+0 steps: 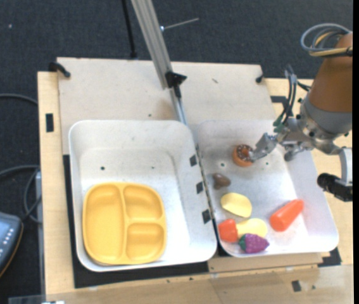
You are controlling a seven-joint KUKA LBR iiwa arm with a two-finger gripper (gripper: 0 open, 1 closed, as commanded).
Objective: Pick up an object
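Observation:
The right bin [309,170] holds several toy foods. A small orange and brown round piece [243,154] lies near its back. A little brown lump [221,181] sits further forward. Toward the front are a yellow piece [236,204], a second yellow piece [253,226], a red piece [228,230], purple grapes [253,243] and an orange carrot [286,215]. My gripper [260,149] reaches in from the right, low over the bin, its tip just right of the orange and brown piece and close to it. I see nothing held.
The left bin [135,144] carries a yellow divided plate [125,222] at its front left. A slanted metal pole [157,40] rises behind the bins, its foot near the gap between them. The arm's orange band [331,81] stands over the right bin's back right corner.

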